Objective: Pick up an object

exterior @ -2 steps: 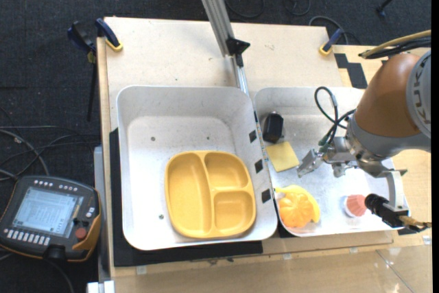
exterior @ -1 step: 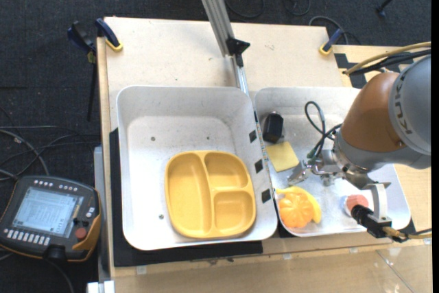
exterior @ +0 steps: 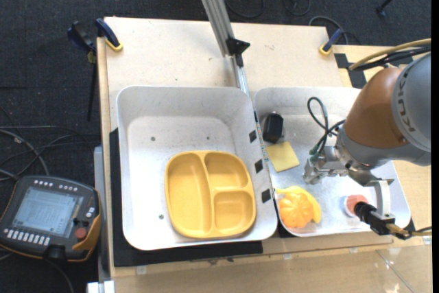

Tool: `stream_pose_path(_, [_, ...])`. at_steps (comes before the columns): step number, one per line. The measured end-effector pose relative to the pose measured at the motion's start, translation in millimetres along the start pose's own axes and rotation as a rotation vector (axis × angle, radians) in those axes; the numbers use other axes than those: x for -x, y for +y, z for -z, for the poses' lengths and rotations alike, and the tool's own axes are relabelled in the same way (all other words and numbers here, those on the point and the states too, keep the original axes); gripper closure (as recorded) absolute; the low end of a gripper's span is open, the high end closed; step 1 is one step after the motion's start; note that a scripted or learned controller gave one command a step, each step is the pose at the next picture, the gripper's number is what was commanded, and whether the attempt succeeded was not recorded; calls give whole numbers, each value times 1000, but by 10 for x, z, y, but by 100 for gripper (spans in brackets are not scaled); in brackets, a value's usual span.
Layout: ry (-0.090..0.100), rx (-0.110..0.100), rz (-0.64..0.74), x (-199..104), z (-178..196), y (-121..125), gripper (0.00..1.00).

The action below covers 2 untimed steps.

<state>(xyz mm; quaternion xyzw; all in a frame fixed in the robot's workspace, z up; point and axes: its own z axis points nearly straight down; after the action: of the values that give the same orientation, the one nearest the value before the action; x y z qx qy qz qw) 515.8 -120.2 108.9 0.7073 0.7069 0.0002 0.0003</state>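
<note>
**A:** What sits around the arm (exterior: 391, 113)?

**B:** Two white bins side by side on the bench (exterior: 171, 51). The left bin (exterior: 137, 113) holds a yellow plate (exterior: 209, 194) with three compartments, lying flat toward its near right corner. The right bin (exterior: 288, 98) holds a small black object (exterior: 273, 127) near the dividing wall, a pale yellow square like a sponge (exterior: 283, 156) just in front of it, an orange-yellow crumpled thing (exterior: 299, 208) at the near edge, and a small red and white item (exterior: 356, 206) to its right.

**A:** Anything crowding the gripper (exterior: 317, 171)?

**B:** It hangs over the right bin's middle, between the sponge and the red item, above the orange thing but apart from all three. A black cable (exterior: 317, 113) loops beside it, and a metal pole (exterior: 214, 0) slants down from the far side toward the wall between the bins.

**A:** What can't you make out?

**B:** The arm's bulk covers the far right part of that bin. The fingers are small and seen from above; I cannot tell whether they are spread or pressed together, and nothing shows between them. The red item is too small to identify.

**A:** Off the bench?

**B:** A handheld control unit (exterior: 44, 216) with a screen lies on the dark floor at left, and yellow clamps (exterior: 110, 38) grip the bench's far corners.
</note>
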Motion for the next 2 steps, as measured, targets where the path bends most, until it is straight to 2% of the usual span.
stream_pose_path(1, [-1,6,4,-35,622,50,100])
stream_pose_path(2, [-2,6,3,-33,1190,-28,100])
